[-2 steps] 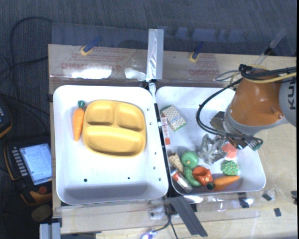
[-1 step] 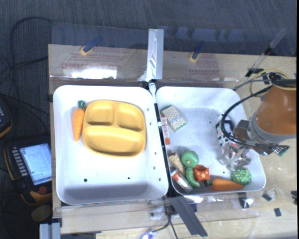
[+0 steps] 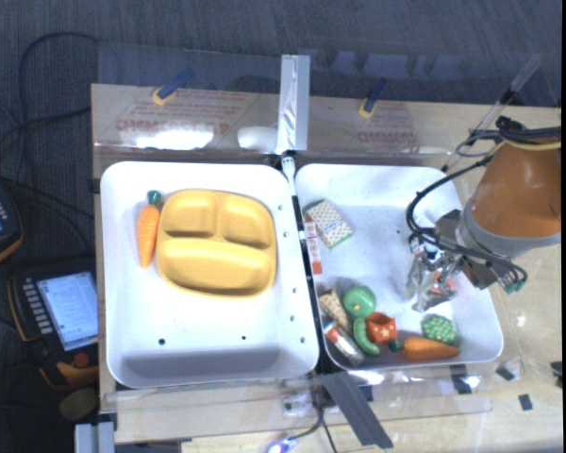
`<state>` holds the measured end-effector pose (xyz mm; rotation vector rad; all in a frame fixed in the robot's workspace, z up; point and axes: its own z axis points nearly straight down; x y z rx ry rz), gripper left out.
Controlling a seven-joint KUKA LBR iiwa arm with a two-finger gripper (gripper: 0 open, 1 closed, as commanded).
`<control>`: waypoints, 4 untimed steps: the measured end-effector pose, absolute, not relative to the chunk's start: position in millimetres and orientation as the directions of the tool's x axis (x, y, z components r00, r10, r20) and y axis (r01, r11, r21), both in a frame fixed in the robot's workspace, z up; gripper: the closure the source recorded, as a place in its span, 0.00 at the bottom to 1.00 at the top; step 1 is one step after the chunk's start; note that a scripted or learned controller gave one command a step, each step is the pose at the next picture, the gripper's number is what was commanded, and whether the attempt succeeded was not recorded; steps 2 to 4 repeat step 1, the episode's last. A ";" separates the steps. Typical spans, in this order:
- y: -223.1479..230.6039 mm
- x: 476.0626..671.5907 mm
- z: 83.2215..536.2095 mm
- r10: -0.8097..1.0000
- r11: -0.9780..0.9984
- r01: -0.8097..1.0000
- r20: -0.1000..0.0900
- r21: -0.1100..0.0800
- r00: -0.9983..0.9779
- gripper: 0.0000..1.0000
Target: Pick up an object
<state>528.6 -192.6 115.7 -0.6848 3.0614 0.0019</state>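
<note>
Over the right white bin (image 3: 396, 182), the two-finger gripper (image 3: 429, 286) is seen lowered near the bin floor; whether its fingers are parted cannot be told. Small toy foods are clustered at the near edge: a green round fruit (image 3: 359, 301), a green patterned block (image 3: 440, 328), and an orange carrot (image 3: 429, 349).

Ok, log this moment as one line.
gripper: in right bin, nothing visibly held | carrot beside yellow tray: left bin
</note>
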 end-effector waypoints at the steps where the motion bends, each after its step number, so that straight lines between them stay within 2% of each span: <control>1: -156.3 525.9 137.4 -0.253 0.967 -0.253 -0.003 0.001 -0.967 1.00; 4: -156.3 525.9 137.4 -0.253 0.967 -0.253 -0.003 0.001 -0.967 1.00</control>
